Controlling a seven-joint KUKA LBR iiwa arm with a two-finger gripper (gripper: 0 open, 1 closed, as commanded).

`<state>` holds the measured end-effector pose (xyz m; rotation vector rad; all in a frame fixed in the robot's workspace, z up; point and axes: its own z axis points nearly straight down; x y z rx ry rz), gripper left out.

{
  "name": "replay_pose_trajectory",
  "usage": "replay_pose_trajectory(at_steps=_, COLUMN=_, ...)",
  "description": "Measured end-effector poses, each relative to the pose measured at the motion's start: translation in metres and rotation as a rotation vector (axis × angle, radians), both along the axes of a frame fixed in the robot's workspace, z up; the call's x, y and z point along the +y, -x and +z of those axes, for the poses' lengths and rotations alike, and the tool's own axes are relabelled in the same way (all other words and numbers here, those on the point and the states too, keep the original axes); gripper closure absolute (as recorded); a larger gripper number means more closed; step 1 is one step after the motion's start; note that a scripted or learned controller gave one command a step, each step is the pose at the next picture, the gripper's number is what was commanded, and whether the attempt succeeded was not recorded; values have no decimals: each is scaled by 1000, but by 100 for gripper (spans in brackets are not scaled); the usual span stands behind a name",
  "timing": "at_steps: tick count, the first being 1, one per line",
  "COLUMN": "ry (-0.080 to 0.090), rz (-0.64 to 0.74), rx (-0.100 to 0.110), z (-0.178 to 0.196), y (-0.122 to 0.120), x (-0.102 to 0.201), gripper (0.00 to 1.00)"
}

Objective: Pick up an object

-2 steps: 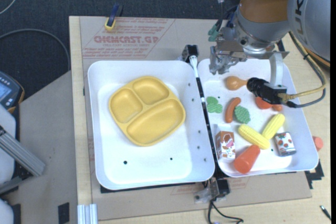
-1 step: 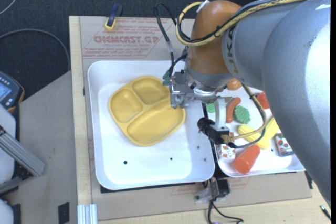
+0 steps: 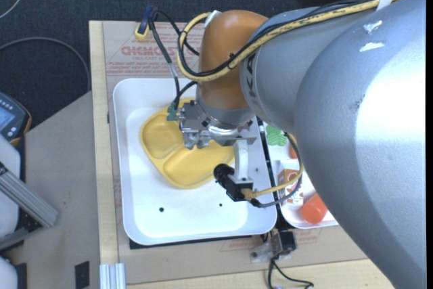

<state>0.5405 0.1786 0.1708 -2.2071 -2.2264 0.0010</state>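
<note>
A yellow object (image 3: 172, 152), soft-looking and folded into two lobes, is seen lying in the left white bin (image 3: 135, 213), near its middle. The gripper (image 3: 210, 139) is placed directly above its right edge, just beside or touching it; which cannot be told. A slip is judged likely if only a thin fold is caught, or the bin floor could be struck. Whether the fingers are spread or pressed together cannot be told, since they are hidden under the wrist. An orange item (image 3: 312, 210) is seen in the right bin (image 3: 298, 218).

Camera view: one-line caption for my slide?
End effector over yellow object in left white bin; orange item in right bin.
</note>
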Motion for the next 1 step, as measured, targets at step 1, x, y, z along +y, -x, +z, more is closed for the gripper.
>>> replay_pose_trajectory(at_steps=1, ry=-4, rz=-3, rx=-22, z=173, y=-24, x=49, gripper=100)
